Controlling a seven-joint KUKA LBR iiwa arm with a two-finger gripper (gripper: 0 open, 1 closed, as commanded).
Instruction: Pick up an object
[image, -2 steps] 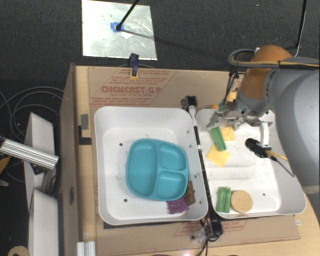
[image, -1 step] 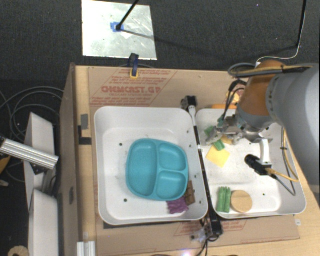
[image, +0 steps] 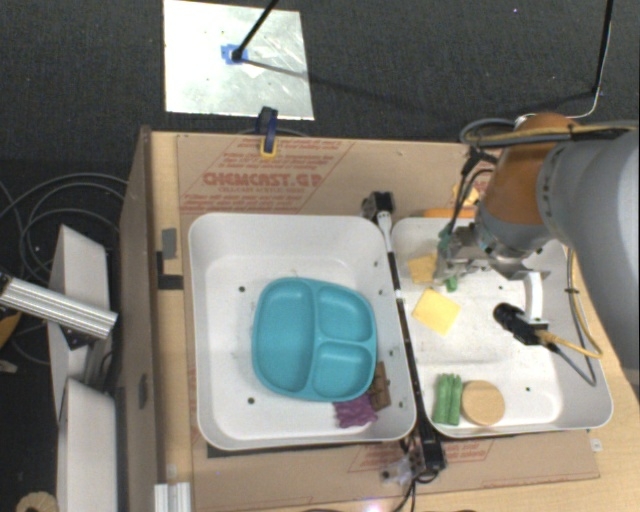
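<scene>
Reaching in from the right, the grey arm has its gripper low over the upper left part of the right bin. From where I stand I cannot tell whether the gripper is parted or closed. A small green bit shows right at its tip, but I cannot make out whether it is gripped. Just beside the gripper, on the side toward the other bin, lies a small yellow piece, and a larger yellow block lies near it, lower on the bin floor. Well apart from these, along the bin's near edge, a green thing and a tan round disc lie touching side by side. Something orange sits at the bin's far rim. The left bin holds a teal divided plate, with a purple thing and a brown thing against the plate's lower right edge.
</scene>
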